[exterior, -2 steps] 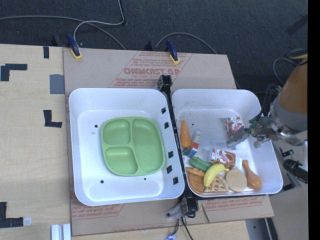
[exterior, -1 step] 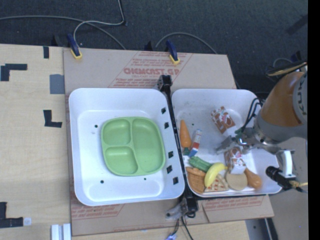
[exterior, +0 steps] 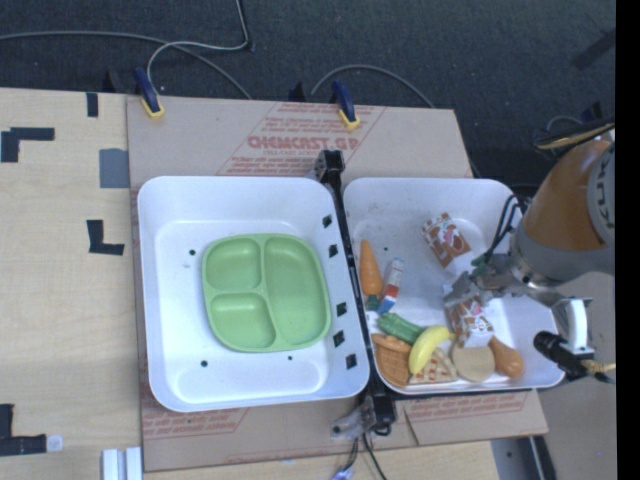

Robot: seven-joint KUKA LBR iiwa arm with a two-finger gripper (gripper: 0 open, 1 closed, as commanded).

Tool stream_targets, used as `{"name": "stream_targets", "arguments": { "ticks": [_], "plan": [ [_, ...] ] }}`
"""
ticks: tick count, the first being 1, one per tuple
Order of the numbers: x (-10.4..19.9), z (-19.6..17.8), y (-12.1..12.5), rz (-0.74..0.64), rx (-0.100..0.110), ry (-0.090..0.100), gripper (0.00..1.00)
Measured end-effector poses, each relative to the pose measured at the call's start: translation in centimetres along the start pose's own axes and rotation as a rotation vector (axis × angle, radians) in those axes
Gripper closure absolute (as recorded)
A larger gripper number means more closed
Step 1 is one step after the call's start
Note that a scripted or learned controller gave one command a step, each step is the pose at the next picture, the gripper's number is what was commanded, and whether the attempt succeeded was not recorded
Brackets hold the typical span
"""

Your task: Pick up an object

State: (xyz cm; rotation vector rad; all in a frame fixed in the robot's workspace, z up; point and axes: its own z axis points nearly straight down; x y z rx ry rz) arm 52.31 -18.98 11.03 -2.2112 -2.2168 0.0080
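The right bin (exterior: pixel 400 196) holds several toy foods. A carrot (exterior: pixel 370 267) lies at its left wall beside a small red, white and blue tube (exterior: pixel 391 281). A red-and-white packet (exterior: pixel 447 238) rests near the back. Along the front are a green piece (exterior: pixel 399 326), a banana (exterior: pixel 428 347), a waffle (exterior: pixel 391 360), a pizza slice (exterior: pixel 434 370), a round cookie (exterior: pixel 474 362) and an orange piece (exterior: pixel 507 359). My gripper (exterior: pixel 468 288) hangs low at the bin's right side, just above a second red-and-white packet (exterior: pixel 471 321).
The left bin (exterior: pixel 170 208) holds a green divided plate (exterior: pixel 266 292). A black divider with clips (exterior: pixel 338 230) separates the bins. Both stand on a cardboard sheet (exterior: pixel 300 133) held by two clamps. The arm's grey and orange body (exterior: pixel 570 218) overhangs the right bin's right rim.
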Motion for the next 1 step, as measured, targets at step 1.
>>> {"name": "stream_targets", "arguments": {
  "ticks": [1],
  "plan": [
    [8.43,-5.31,0.65,-0.001,-0.005,-0.003,1.00]
  ]
}}
